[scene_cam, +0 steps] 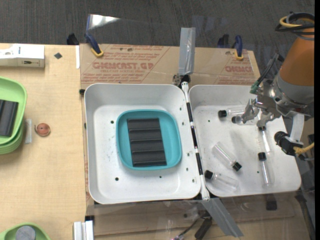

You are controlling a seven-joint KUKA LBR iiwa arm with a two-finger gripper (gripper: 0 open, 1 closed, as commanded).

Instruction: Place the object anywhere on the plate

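Note:
A teal plate [123, 143] lies in the middle of the left bin [100, 184], and a black ridged block [146, 141] rests flat on it. Several clear vials with black caps are scattered in the right bin [210, 101]: one at the upper left [229, 114], one in the middle [225, 156], one near the front left corner [219, 180], and one on the right [264, 170]. My gripper [254, 116] hangs over the upper right part of the right bin, just right of the upper vial and above another vial [263, 138].
Brown cardboard [130, 64] lies behind the bins. On the wooden bench to the left sit a green tray [15, 96], a white box [22, 56] and a small orange disc [43, 129]. The arm's grey body [295, 84] overhangs the right bin's right side.

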